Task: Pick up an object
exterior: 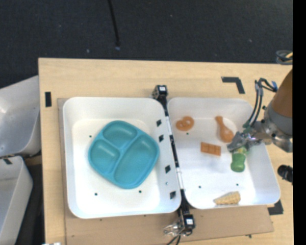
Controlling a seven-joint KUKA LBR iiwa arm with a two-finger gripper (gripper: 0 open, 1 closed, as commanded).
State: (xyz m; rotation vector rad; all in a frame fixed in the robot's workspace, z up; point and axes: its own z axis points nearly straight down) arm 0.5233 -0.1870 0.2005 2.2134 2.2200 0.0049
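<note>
Camera view: two white bins on the bench.
Left bin (74,198): a blue divided plate (123,153), not my target.
Right bin (260,188): pretzel (184,123), brown block (210,148), drumstick (225,129), cracker wedge (227,198).
Green toy (238,162): near the right wall, just under my gripper (240,143); probably light, stiff, smooth plastic, so I'd pinch its narrow middle.
Grip: I cannot tell how wide, nor whether anything is held.

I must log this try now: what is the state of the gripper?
Gripper: cannot be told; it sits just above the green object in the right bin.

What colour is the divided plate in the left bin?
Light blue, or teal; the divided plate shows in the camera view.
</note>
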